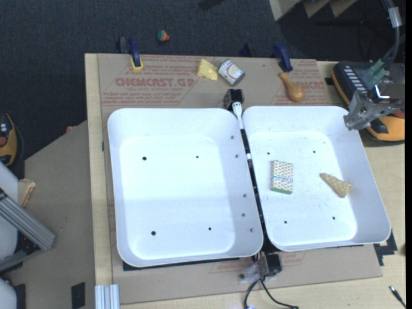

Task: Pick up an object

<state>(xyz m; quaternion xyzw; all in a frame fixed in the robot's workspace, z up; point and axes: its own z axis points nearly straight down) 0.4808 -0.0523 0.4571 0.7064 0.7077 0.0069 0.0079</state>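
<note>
Fingers of the grey metal gripper point(360, 116) hang at the right white bin's point(302, 237) back right corner; whether parted or clenched, I cannot tell.

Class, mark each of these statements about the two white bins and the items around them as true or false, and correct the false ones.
1. The patterned small box lies in the right bin. True.
2. The tan wedge lies in the left bin. False: it lies in the right bin.
3. The end effector grips the small box. False: it is at the right bin's far right corner, apart from it.
4. A yellow piece lies on the board beyond the bins. True.
</note>
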